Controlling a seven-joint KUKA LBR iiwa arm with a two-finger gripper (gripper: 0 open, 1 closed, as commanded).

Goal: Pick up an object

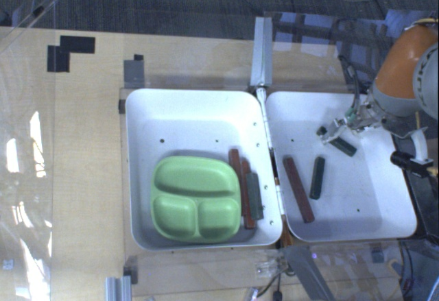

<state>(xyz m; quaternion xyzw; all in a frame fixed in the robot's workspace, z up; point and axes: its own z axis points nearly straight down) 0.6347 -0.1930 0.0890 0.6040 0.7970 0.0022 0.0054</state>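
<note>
The end effector (pixel 334 132) hung low over the upper part of the right bin (pixel 384 224), reaching in from the arm (pixel 405 70) on its right. A short dark block (pixel 342 147) lay just beside it, toward the viewer; whether the two touched could not be told, and whether the fingers were spread or closed could not be told either. Nothing was seen clamped between them.

That block looked the likeliest target. To do the step well, the end effector would have needed to straddle the block across its narrow width, settle close to the bin floor, close squarely, then lift straight up clear of the rim.

Further toward the viewer and slightly left lay a dark green bar (pixel 317 177), and beyond it a brown stick (pixel 299 190), both well apart from the end effector.

Far to the left, in the left bin (pixel 171 104), sat one green tray (pixel 197 198) with two more sticks (pixel 245 190) touching its near side, one brown, one dark green.

Count: two bins, one tray, two brown sticks, two dark green bars, one short block, all on the surface (pixel 82 155).
</note>
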